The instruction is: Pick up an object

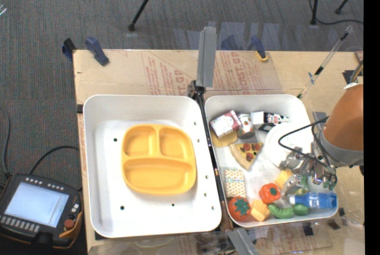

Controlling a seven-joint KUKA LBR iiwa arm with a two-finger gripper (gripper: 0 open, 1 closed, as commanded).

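My gripper [304, 174] hangs low over the near right part of the right bin [297, 101], at the end of the grey arm with the orange band [351, 120]. Just under and around it lie a yellow piece [284, 177], an orange pepper [269, 193], a blue bottle [314, 200] and a green pickle [286, 211]. Whether the gripper touches any of them I cannot tell. Further left sit a tomato [238, 206], a waffle-patterned cracker [234, 179], a pizza slice [247, 152] and a red and white carton [224, 124].
A yellow divided plate [159, 159] lies in the left bin [95, 129]. A white round plate [284, 140] rests in the right bin beside the arm. Small boxes [265, 118] line the far wall. A teach pendant [38, 207] sits off the bench at left.
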